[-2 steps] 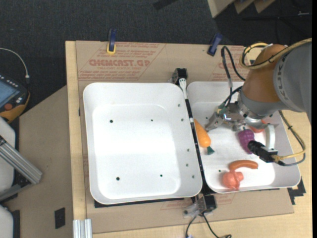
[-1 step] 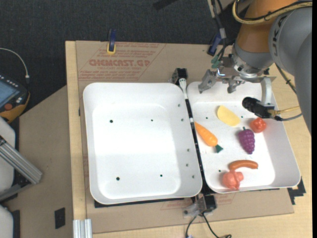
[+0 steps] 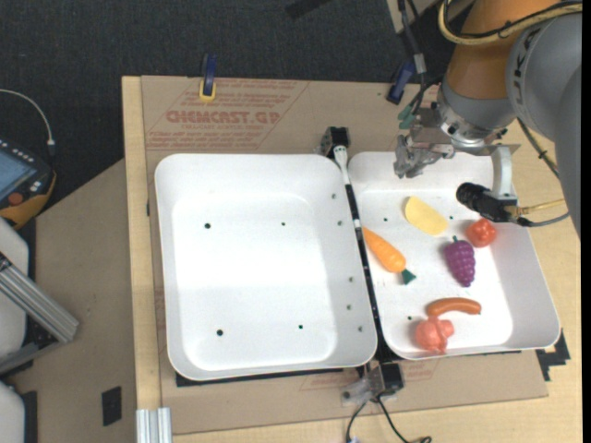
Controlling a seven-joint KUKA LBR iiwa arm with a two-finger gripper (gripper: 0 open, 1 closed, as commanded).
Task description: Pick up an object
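a lumpy pink toy [image 3: 433, 333] is lying by the right white bin's [image 3: 531, 326] near rim, while the grey gripper [image 3: 412, 165] is hovering over its far edge.

Single fixed camera, high above surface [image 3: 277, 109], slanted down toward 12 o'clock; moderate distance; arm [image 3: 517, 53] enters at 2 o'clock.

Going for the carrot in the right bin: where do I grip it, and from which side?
Grip the carrot across its thick orange middle, coming straight down from above. It lies flat, slanting from upper left to its green tip at lower right, so close the fingers across that line. It lies close to the bin's left wall.
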